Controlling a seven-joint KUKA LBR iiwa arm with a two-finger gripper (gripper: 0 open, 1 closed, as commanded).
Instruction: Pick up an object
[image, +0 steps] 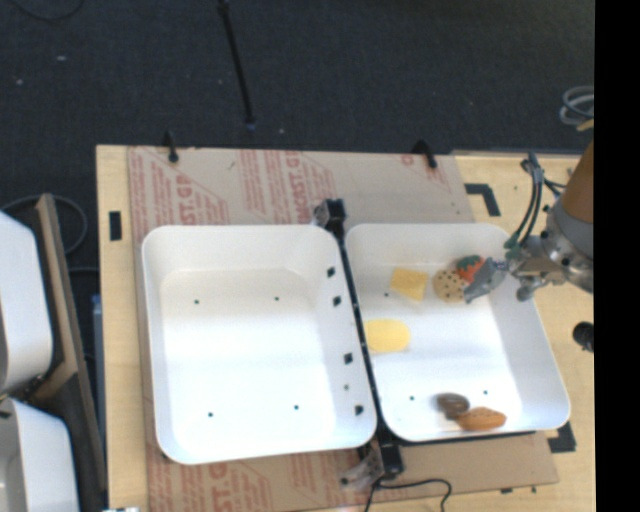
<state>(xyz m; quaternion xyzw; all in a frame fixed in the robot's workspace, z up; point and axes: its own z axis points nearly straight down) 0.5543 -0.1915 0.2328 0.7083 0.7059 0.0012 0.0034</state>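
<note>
- end effector (497, 280) at 3 o'clock of the right bin (520, 340), low over its upper right corner; fingers: cannot tell
- round tan perforated piece (449, 285) and orange-green item (468, 267) just beside the end effector's tip
- yellow block (408, 283) left of those; yellow oval (386, 335) at 6 o'clock of the block
- brown lump (452, 404) touching orange lump (482, 419), at 6 o'clock in the right bin
- left bin (240, 340) on the table (130, 200)

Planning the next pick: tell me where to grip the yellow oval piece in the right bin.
Grip the yellow oval piece across its shorter width, coming straight down. It lies flat, apart from the other items but close to the right bin's left wall, so a sideways approach looks cramped.
</note>
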